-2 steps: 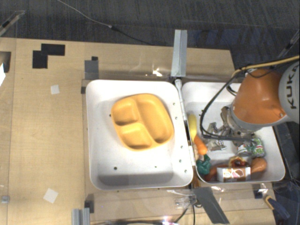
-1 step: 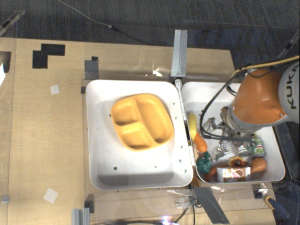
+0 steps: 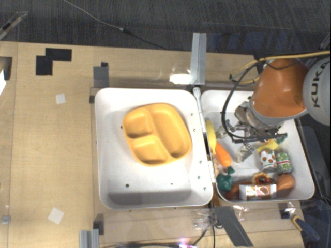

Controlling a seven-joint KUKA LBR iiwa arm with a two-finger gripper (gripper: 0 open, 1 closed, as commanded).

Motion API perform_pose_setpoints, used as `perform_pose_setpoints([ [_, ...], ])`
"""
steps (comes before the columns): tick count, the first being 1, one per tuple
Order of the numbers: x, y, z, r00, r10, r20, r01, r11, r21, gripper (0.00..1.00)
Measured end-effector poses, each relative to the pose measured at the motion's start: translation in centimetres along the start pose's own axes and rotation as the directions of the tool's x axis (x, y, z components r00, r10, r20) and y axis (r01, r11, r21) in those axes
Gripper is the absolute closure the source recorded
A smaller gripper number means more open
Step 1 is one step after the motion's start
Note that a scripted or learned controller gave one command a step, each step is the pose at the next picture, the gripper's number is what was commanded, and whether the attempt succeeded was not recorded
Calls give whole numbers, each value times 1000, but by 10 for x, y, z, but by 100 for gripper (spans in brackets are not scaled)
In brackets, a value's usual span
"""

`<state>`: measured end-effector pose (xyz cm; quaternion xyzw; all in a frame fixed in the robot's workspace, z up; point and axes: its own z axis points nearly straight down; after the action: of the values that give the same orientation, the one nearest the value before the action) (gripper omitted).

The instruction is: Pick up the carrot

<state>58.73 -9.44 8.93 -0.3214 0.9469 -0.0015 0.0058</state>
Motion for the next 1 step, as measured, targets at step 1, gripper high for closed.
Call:
perform_pose_setpoints([
  [1, 51, 44, -2, 997, -74, 4, 74, 997, 8, 0],
])
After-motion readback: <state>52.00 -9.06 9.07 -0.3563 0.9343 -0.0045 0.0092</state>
